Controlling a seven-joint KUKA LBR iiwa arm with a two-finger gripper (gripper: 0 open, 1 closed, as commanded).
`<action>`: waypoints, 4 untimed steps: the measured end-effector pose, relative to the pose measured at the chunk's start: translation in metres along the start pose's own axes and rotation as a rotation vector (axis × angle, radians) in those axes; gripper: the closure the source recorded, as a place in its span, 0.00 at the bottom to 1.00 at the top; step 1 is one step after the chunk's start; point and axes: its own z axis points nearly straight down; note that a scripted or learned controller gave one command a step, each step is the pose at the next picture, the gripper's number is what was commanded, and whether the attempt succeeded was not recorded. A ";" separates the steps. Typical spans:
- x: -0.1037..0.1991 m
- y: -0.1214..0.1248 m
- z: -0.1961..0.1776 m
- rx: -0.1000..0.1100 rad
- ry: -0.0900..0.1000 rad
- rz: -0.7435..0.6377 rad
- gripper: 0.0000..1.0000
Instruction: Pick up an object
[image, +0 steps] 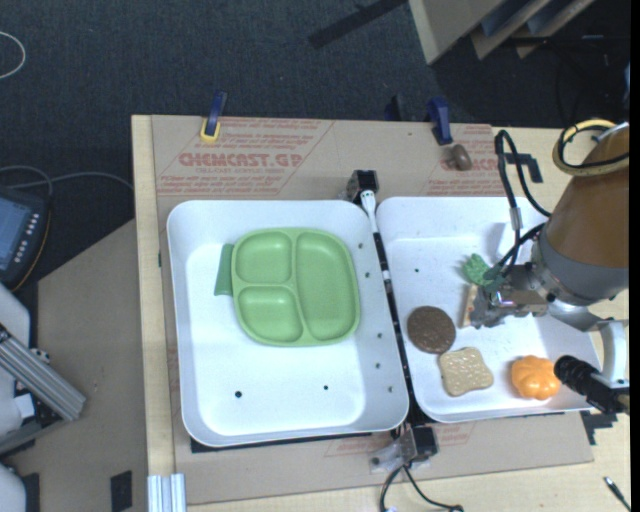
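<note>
In the right bin (430, 225) lie a brown round patty (431, 328), a tan slice of toast (465, 370) and an orange pepper-shaped toy (533, 377). A small green leafy piece (473, 268) sits further back. My gripper (484, 306) hangs low over the middle of this bin, just in front of the green piece and right of the patty. A thin tan piece (467, 303) stands at the gripper's left side; I cannot tell whether it is held. The wrist hides the gripper's tips.
The left bin (200, 380) holds a green divided plate (296, 285) with a green flap at its left. The arm (590, 230) with its cables covers the right bin's right side. Clamps sit at the bench's back edge.
</note>
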 end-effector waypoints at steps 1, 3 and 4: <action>0.048 0.013 0.007 -0.001 -0.002 0.001 1.00; 0.116 0.022 0.006 0.003 -0.002 0.005 1.00; 0.126 0.024 0.003 -0.001 -0.003 0.005 1.00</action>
